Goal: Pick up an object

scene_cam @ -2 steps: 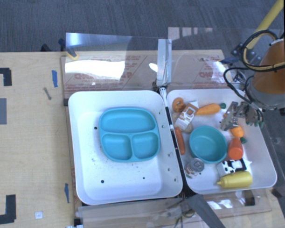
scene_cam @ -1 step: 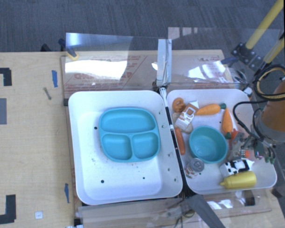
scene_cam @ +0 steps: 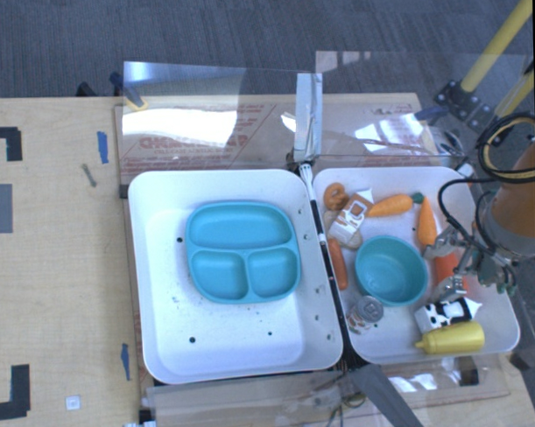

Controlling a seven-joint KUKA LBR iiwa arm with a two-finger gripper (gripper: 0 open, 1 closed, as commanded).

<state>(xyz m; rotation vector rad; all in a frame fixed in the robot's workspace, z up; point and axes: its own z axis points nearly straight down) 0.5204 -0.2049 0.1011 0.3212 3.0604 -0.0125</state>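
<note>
Several items crowd my hand (scene_cam: 451, 261); finger state indeterminable. I should descend squarely on the carrot (scene_cam: 444, 265), avoiding the bowl (scene_cam: 389, 270).

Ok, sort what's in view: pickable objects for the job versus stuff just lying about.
Job:
gripper
carrots
teal bowl
yellow bottle
cow toy
small tin

Lying about:
teal divided plate
blue tape

Arm (scene_cam: 517, 204) cut off at right edge, pincer (scene_cam: 458, 263) fingers too cluttered to read, red carrot (scene_cam: 445, 265) partly hidden behind it
</note>
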